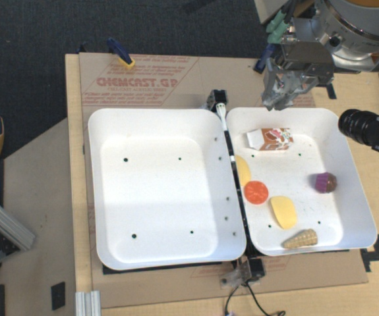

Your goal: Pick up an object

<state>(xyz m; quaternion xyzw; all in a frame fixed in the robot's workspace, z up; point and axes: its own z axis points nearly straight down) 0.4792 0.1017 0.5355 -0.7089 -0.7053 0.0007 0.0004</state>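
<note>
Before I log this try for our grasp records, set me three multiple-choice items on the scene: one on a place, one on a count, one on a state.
1. Which bin holds the objects?
A. left bin
B. right bin
C. both

2. How many objects lie there?
A. three
B. six
C. nine

3. The claw is:
A. above the bin's far rim, carrying nothing
B. lifting the purple object
C. pressing on the orange disc

Answers: 1 B, all objects lie in it. 2 B, six are in view. 3 A, nothing hangs beneath it.

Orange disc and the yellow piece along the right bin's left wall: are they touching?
Cannot tell. In the camera view the orange disc sits right at the lower end of the yellow piece; their outlines meet, but contact or overlap in the line of sight is unclear.
</note>
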